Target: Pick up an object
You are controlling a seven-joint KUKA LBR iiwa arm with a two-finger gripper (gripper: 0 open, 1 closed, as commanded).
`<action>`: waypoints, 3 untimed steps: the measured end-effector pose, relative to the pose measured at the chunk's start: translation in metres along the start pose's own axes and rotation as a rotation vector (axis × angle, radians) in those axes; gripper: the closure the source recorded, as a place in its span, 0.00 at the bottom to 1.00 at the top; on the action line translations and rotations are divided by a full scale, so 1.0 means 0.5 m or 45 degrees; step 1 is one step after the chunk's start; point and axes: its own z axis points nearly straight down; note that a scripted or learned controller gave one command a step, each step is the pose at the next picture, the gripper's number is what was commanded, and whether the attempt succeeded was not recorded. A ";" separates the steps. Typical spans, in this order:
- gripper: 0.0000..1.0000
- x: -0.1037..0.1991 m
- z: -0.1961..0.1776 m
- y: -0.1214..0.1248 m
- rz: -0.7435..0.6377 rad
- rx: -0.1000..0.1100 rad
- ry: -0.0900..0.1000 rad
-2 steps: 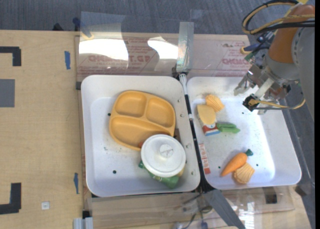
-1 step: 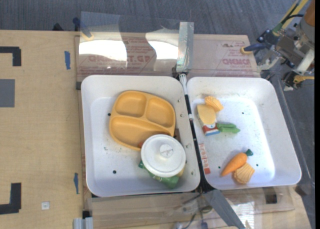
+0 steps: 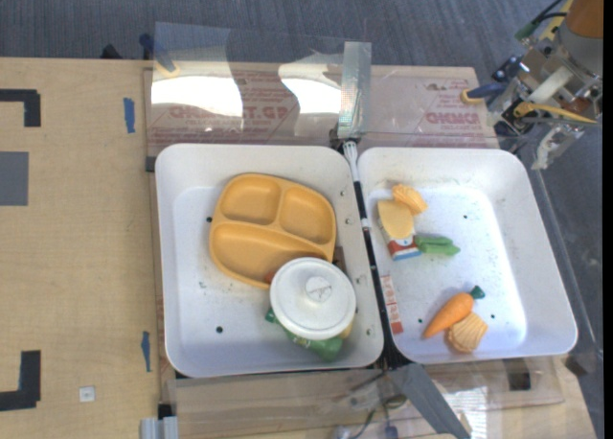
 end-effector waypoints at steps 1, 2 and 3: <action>0.00 -0.011 0.032 0.007 0.446 0.005 -0.004; 0.00 0.006 0.025 -0.028 0.081 0.005 -0.001; 0.00 0.035 0.068 -0.079 0.504 0.007 -0.003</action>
